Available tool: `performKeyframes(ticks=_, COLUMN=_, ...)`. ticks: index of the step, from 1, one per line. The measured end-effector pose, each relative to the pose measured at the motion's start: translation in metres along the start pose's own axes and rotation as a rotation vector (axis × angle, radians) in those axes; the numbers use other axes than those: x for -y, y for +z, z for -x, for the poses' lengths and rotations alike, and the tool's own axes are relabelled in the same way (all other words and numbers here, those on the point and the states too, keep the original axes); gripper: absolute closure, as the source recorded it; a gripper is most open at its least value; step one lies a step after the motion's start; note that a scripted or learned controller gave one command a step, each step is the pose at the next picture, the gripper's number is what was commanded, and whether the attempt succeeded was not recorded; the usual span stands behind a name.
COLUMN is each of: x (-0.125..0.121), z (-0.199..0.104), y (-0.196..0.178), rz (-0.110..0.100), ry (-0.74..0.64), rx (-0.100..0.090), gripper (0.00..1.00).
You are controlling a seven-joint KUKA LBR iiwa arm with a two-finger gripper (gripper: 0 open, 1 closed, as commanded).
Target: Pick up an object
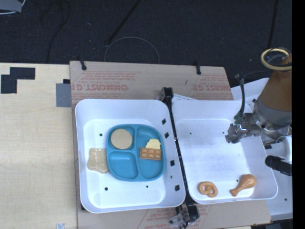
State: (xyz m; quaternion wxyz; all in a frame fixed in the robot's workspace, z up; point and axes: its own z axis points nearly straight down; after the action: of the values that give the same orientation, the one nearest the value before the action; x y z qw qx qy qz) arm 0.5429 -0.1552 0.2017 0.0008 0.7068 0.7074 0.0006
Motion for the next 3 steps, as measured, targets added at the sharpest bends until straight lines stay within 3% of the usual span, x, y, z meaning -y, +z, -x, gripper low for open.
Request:
performKeyframes(ticks=1, x=0.0, z=0.001, y=-0.021, rz=-0.002, ry=0.0, rx=0.0, gripper=1.0)
performKeyframes(ticks=3, x=-0.002, z=-0.101, y=-0.004, rz=-0.006, ry=-0.003, rx=-0.003, gripper=1.0)
